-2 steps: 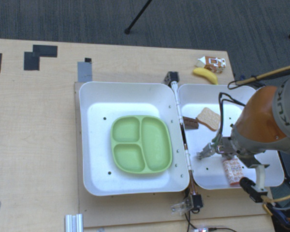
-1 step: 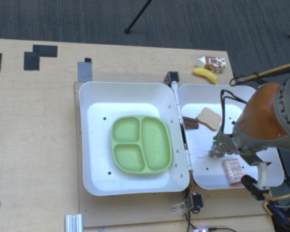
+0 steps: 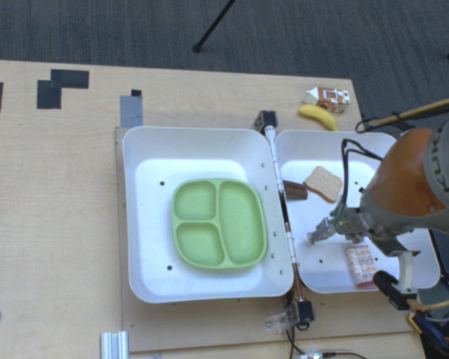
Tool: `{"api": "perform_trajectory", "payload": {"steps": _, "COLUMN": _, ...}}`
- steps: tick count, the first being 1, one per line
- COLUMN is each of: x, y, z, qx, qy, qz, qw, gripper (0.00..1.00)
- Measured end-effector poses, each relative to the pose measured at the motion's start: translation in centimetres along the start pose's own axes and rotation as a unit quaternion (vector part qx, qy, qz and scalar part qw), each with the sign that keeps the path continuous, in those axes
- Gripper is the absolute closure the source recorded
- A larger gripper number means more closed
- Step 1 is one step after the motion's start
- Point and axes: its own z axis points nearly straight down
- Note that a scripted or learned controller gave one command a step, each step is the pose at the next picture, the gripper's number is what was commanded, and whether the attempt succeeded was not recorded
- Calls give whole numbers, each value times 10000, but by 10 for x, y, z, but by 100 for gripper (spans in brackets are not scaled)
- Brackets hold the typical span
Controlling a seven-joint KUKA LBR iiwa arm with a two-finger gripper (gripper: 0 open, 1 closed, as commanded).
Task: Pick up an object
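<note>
The right bin [image 3: 314,275] holds a tan slice of toy bread [image 3: 323,182] near its far left side. A small brown block [image 3: 295,191] lies just left of the bread. A pink and white packet [image 3: 359,263] rests near the bin's front right. My gripper [image 3: 320,233] hangs low over the bare middle of this bin, in front of the bread and to the left of the packet. No object shows in it. The grey arm with its orange band [image 3: 408,178] covers the bin's right side.
The left bin [image 3: 146,200] holds a green divided plate [image 3: 218,223]. On the bench beyond the right bin lie a yellow toy banana [image 3: 318,116] and a small carton [image 3: 331,96]. A ridge [image 3: 278,193] separates the two bins.
</note>
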Motion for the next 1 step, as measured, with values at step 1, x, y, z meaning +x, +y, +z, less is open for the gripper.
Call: {"api": "perform_trajectory", "payload": {"steps": 1, "x": 1, "y": 2, "z": -11, "qx": -18, "qy": 2, "qz": -8, "qw": 10000, "gripper": 100}}
